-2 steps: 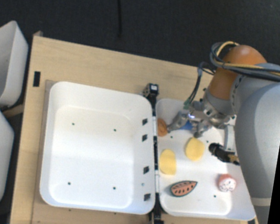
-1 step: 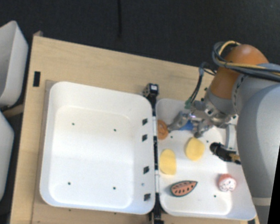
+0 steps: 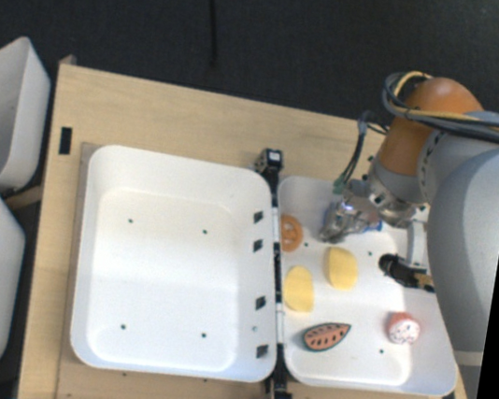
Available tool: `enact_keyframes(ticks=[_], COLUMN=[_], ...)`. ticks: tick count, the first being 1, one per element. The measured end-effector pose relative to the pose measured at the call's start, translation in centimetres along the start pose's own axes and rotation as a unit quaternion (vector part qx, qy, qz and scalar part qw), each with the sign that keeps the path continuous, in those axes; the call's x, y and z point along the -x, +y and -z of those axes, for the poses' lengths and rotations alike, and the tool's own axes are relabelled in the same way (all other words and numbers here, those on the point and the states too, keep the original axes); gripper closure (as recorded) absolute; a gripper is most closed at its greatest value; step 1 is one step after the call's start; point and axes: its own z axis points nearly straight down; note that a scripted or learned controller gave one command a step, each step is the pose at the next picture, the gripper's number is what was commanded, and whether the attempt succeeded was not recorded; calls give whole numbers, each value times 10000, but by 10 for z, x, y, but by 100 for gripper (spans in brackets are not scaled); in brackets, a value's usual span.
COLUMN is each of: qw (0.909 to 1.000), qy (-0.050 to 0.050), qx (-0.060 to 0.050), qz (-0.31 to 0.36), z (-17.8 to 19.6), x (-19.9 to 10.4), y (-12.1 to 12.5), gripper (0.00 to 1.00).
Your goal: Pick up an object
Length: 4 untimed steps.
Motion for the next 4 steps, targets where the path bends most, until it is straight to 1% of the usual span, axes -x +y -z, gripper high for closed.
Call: enact_keyframes(ticks=[1, 2, 3, 4], qw=[9991, 9995, 9991, 9995], qy=[-21, 10, -12, 28], qx=[432, 321, 425, 308], qz=[46, 60, 83, 89], z=[145, 153, 297, 223], x=[56, 49, 55, -8], y=[3, 0, -6, -20], gripper=[100, 100, 100, 100])
